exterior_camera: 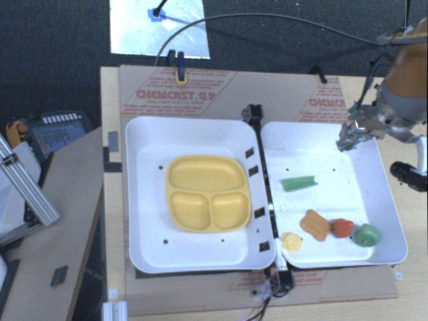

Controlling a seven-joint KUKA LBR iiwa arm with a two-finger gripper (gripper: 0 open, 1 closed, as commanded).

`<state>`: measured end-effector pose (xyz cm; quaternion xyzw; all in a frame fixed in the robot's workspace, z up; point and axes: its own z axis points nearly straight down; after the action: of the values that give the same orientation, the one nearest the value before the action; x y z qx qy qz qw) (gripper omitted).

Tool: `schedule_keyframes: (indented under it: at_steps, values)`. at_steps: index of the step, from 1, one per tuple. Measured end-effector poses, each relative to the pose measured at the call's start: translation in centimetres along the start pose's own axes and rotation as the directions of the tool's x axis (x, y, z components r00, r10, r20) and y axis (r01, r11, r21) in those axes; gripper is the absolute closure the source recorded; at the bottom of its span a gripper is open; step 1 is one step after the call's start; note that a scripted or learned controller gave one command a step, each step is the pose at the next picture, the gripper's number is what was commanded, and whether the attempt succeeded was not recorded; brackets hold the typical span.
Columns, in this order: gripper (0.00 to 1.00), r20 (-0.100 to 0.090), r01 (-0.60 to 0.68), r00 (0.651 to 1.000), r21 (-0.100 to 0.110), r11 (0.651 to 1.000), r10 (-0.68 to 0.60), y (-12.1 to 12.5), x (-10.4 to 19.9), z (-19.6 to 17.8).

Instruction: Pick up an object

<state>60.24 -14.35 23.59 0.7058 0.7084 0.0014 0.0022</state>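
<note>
The right bin (374,179) holds several small toy foods: a green bean-like piece (298,182) near its middle, an orange-brown piece (315,225), a red piece (342,228), a round green piece (366,235) and a pale yellow piece (291,242) along its front. My gripper (348,141) hangs over the bin's back right part, well behind the green piece and apart from every object. Its tips look dark and small; nothing shows between them.
The left bin (144,179) carries a yellow three-compartment plate (206,192). A black divider with clips (261,179) runs between the bins. A cable arcs over the bench's back. Grey equipment stands at the far left.
</note>
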Motion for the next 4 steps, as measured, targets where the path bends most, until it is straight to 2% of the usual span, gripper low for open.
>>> schedule_keyframes:
  at_steps: [1, 3, 4]
  values:
    - [1.0, 0.0, 0.001, 1.0, 0.0, 1.0, -0.001, 0.1, 0.0, -3.5]
    - [1.0, -0.001, 0.003, 1.0, 0.004, 1.0, -0.003, 0.6, 10.8, -3.5]
    - [1.0, -0.002, 0.004, 1.0, 0.002, 1.0, -0.004, 1.7, 16.0, -3.6]
